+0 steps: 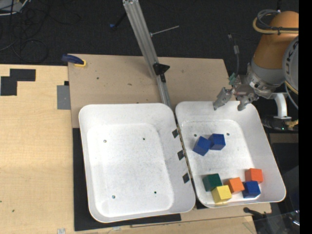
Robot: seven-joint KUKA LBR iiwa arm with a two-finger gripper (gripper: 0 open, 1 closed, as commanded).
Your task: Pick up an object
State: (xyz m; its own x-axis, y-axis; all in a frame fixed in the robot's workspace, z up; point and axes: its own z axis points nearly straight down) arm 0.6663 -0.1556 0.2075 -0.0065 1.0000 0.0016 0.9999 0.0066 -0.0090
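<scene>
My gripper [231, 103] hangs over the far edge of the right bin [265, 145], its two fingers spread open with nothing between them. Two blue blocks [209, 144] lie touching near the middle of that bin, below and left of the gripper. Along the bin's near edge sits a cluster: a green block [211, 181], a yellow block [222, 193], an orange block [236, 184], a red-orange block [254, 175] and another blue block [251, 189].
The left bin [97, 130] lies beside the right one, joined by black clips [180, 154]. A slanted aluminium rail [146, 48] runs from the top down to the gap between the bins. A blue-and-yellow clamp [74, 60] sits at the bench's far left corner.
</scene>
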